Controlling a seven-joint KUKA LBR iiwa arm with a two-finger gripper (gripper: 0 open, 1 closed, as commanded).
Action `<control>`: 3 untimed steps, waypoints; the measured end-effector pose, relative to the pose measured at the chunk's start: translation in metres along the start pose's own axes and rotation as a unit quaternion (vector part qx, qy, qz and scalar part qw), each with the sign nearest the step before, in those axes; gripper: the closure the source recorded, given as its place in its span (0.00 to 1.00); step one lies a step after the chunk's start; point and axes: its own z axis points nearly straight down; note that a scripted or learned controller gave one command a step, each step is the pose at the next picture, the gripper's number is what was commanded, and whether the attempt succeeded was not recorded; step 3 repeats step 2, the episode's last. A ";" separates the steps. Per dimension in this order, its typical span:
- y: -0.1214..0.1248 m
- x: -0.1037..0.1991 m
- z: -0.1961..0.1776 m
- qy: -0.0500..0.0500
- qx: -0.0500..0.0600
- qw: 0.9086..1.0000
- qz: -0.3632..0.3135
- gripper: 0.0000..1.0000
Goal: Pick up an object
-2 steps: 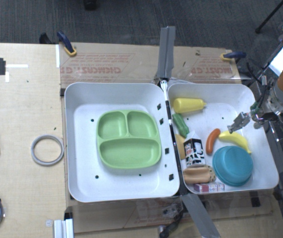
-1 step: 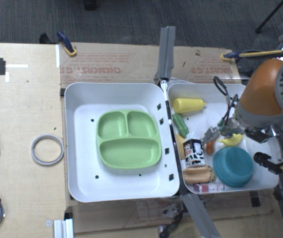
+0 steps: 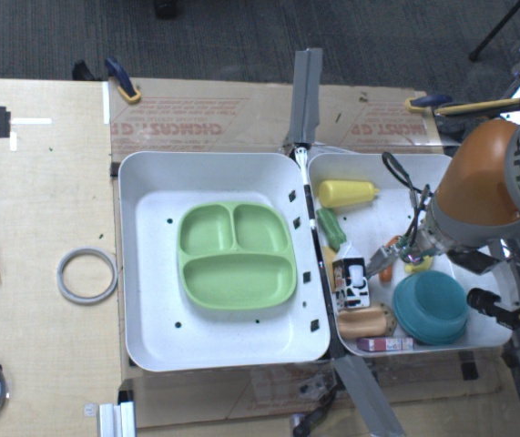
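Overhead, the grey arm with its orange band [image 3: 480,182] is reaching in from the right over the right-hand shallow white bin [image 3: 492,337]. Its gripper [image 3: 403,251] is hanging low among the clutter in the middle of that bin, just left of a teal round plastic bowl [image 3: 431,306]; whether it is spread or closed cannot be told, and nothing is visibly sitting in its grasp. A small orange and yellow object [image 3: 396,247] is lying right at the gripper, too small to identify. Farther back in this bin a yellow plastic squeeze bottle [image 3: 346,192] is lying on its side, and a green cucumber-shaped toy [image 3: 331,228] is resting just nearer than it. Along the bin's left wall a black-and-white printed packet [image 3: 351,282] is lying, with a brown bun-like toy [image 3: 363,320] nearer still. Left of this, the left-hand shallow white bin [image 3: 141,271] is holding a pale green divided plastic plate [image 3: 237,255]. On the tan worktop [image 3: 41,189] to the far left, a grey ring [image 3: 87,274] is lying flat.
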 end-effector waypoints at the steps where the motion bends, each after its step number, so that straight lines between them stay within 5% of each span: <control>1: -0.001 -0.001 -0.008 0.001 0.001 1.000 0.002 1.00; 2: 0.054 0.034 -0.095 0.002 0.008 0.991 0.132 1.00; 3: 0.054 0.034 -0.095 0.002 0.008 0.991 0.132 1.00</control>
